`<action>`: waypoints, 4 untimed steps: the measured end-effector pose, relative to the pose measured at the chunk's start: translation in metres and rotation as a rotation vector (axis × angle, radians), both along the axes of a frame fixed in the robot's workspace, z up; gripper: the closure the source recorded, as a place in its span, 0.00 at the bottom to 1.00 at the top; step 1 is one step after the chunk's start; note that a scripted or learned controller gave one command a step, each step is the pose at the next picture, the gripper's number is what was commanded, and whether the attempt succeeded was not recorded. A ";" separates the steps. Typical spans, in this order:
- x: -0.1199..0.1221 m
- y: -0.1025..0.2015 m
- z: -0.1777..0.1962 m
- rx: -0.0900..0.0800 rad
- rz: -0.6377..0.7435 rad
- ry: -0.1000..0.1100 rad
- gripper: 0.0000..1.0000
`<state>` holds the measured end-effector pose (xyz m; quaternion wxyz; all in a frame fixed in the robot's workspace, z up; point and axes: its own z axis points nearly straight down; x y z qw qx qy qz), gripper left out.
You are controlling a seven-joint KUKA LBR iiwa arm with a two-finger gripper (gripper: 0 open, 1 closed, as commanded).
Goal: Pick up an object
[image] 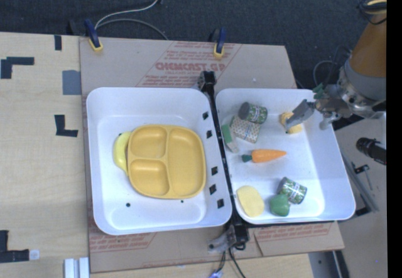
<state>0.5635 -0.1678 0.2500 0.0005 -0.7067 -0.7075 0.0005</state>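
KUKA iiwa arm (367, 57): rounded orange band above the wrist, capped at the top edge by a pale yellow ring; light grey collar below it. Wrist assembly of grey and silver metal with dark recesses, thin dark cables looped beside it. Two-finger gripper (300, 117): slim grey fingers, small teal marking at their base.

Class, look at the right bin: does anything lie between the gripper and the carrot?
Nothing visible does. The gripper hovers at the right bin's upper right; bare white floor separates it from the carrot.
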 end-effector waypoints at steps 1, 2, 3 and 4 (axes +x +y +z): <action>0.105 0.026 -0.136 0.000 0.001 -0.022 0.00; 0.105 0.074 -0.165 0.000 0.001 -0.003 0.00; 0.101 0.063 -0.165 -0.001 0.000 -0.002 0.00; 0.101 0.063 -0.154 -0.003 0.002 -0.003 1.00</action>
